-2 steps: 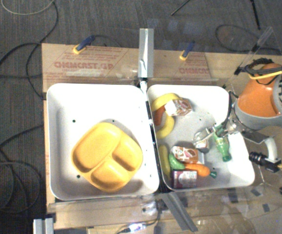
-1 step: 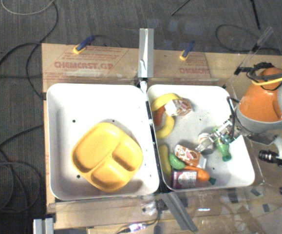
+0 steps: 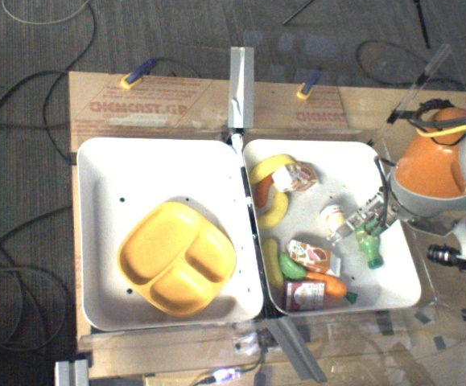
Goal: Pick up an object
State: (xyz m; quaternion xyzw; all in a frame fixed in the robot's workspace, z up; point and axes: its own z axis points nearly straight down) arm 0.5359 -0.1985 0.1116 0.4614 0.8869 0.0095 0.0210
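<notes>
Camera view, reading from the near edge outward: in my right white bin (image 3: 393, 292) a dark red labelled jar (image 3: 303, 295) lies at six o'clock, with an orange carrot (image 3: 329, 284) touching its upper side and a green cucumber-shaped piece (image 3: 287, 265) just above. A red-and-white printed packet (image 3: 309, 255) sits near the bin's centre. At three o'clock I see the gripper (image 3: 360, 219), its metal fingers low over the floor beside a small green bottle (image 3: 371, 249) and a white cylindrical container (image 3: 332, 215); I cannot tell how the jaws stand, and nothing is visibly between them. Farther off, at eleven o'clock, a yellow banana (image 3: 271, 185) curves around a brown wrapped packet (image 3: 298, 177). My left white bin (image 3: 104, 175) holds a yellow divided plastic plate (image 3: 178, 257).
</notes>
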